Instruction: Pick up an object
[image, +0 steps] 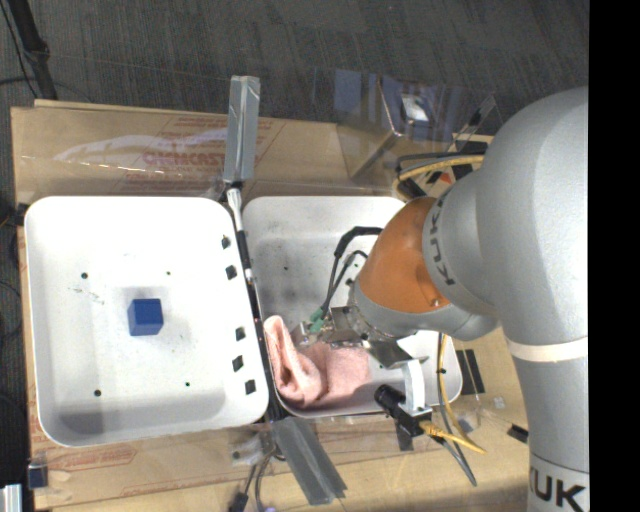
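A small blue cube (146, 316) lies alone in the left bin (60, 230), a little left of its middle. A crumpled pink cloth (300, 372) rests against the front left corner of the right bin (290, 225). My gripper (334, 328) hangs low in the right bin, at the cloth's upper right edge, under the orange wrist band (400, 270). The wrist and cables hide where it meets the cloth, so contact cannot be judged.
The big grey arm (530, 250) covers the right half of the right bin. A metal divider (240, 140) runs between the bins. Black clips (240, 340) line the left bin's right wall. Cardboard lies under both bins.
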